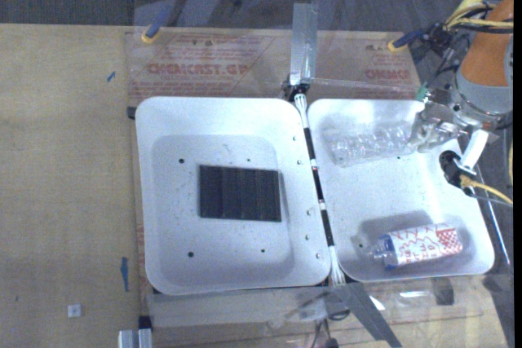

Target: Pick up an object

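Observation:
A clear, crumpled plastic bottle (369, 146) lies on its side at the back of the right bin (408, 200). My gripper (424, 131) is low at the bottle's right end, touching or very close to it; the wrist hides the contact. A second bottle with a red-and-white label (418, 245) lies on its side near the right bin's front edge, well apart from the gripper. A flat dark ribbed rectangle (241, 193) rests in the middle of the left bin (163, 175).
The arm's orange band (487, 61) and cables (473, 175) hang over the right bin's back right corner. A clear divider panel (303, 45) stands behind the bins. A ridge with white clips (316, 183) separates the two bins.

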